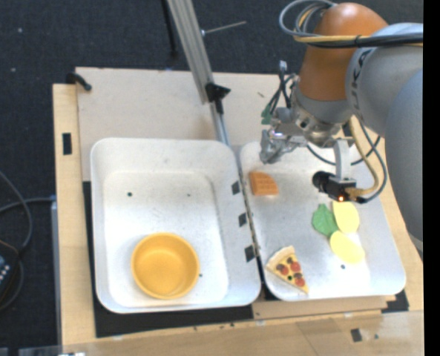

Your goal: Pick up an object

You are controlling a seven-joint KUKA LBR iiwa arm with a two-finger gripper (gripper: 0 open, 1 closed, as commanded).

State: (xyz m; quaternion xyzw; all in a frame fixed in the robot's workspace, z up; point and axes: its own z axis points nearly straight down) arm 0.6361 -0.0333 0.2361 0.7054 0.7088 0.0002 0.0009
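Well left of and below the pincer [273, 148], a yellow bowl [165, 265] sits in the left bin [116, 165]. Just below the pincer lies an orange waffle piece [263, 184]; its grip state I cannot tell. Farther down-right lie a pizza slice [289, 268] and yellow-green pieces [340, 228].

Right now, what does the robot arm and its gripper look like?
The arm is smooth light grey, with a rounded orange band above the wrist. Grey and dark cables loop around it. The gripper is small, metallic grey.
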